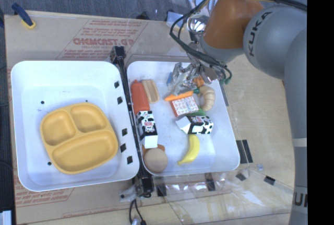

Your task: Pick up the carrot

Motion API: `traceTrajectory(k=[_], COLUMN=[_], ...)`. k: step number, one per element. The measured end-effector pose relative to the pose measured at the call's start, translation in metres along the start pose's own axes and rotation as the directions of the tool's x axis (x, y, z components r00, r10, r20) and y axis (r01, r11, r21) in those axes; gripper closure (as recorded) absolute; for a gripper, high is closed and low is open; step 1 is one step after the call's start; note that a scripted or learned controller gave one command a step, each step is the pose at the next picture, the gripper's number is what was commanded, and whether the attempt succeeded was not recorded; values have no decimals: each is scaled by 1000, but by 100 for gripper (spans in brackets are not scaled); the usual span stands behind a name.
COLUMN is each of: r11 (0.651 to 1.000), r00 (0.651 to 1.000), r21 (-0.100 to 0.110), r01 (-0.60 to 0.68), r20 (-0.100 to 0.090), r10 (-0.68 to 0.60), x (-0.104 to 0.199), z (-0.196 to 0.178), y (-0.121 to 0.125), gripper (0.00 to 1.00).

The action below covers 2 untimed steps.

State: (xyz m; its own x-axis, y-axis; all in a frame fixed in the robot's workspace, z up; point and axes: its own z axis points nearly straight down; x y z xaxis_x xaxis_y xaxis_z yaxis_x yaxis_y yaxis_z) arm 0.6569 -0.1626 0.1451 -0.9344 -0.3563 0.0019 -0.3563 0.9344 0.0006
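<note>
1. The gripper [186, 77] hangs low over the far part of the right bin [227, 130]; whether anything sits between its fingers I cannot tell.
2. The carrot [177, 96], a thin orange stick, lies just below the gripper, beside a patterned box [184, 106].
3. The arm [250, 31] reaches in from the right, bent downward at the wrist.
4. A yellow tray [78, 138] sits in the left bin [31, 78].

I see a yellow plastic tray with three parts [78, 138] in the left white bin [26, 78]. Right of that tray lie a long red sausage [139, 97], a brown egg [155, 160], a yellow banana [190, 150] and a black-and-white milk box [147, 128].
</note>
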Motion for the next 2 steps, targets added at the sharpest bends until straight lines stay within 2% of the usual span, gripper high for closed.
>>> traceTrajectory(k=[1, 2], r11=[960, 795], r00=[960, 795], r21=[1, 0], r01=[-281, -606], r20=[4, 1], r10=[281, 606], x=[29, 38], z=[-41, -18], y=[15, 36], gripper=[100, 100])
